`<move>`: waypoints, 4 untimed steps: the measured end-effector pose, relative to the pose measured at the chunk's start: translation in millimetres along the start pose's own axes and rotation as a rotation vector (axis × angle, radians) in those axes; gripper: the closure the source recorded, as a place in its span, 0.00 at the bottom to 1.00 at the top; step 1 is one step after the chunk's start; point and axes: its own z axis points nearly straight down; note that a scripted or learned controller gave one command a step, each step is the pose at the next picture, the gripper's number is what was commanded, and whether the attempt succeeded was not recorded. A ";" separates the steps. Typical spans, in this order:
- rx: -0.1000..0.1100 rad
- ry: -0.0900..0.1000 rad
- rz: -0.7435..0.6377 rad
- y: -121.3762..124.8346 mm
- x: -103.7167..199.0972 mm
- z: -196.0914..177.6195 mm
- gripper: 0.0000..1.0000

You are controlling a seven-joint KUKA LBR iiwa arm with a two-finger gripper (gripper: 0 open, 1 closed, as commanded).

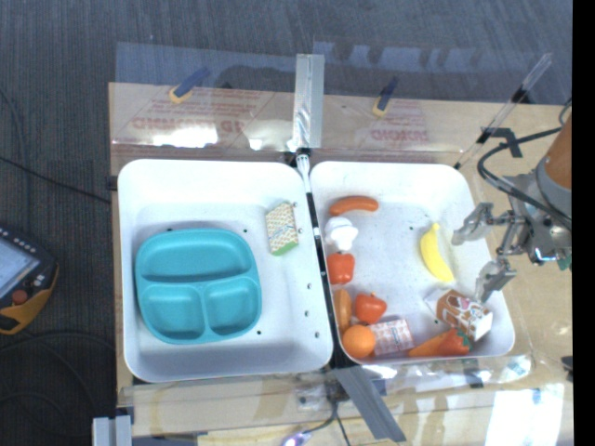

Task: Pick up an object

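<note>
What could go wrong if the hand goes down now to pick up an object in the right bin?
1. The hand is open beside the banana and above the small carton; it may catch neither.
2. Near the bin wall, a finger could strike the rim.
3. The carton touches the carrot, so both might shift.

Legible text: none. Red lettering [191, 111] on the clear sheet behind the left bin [130, 249], and a matching patch [398, 130] behind the right bin [465, 189], too blurred and reversed to read. Printing on the small carton [464, 312] and the can [392, 334] too small to make out.
</note>
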 end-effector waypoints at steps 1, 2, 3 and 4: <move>0.006 -0.012 0.037 0.1 -25.5 161.8 0.00; 0.002 -0.010 0.118 11.5 -53.4 162.2 0.00; 0.007 -0.016 0.117 11.3 -55.5 150.5 1.00; 0.000 -0.014 0.189 51.1 -121.4 160.5 1.00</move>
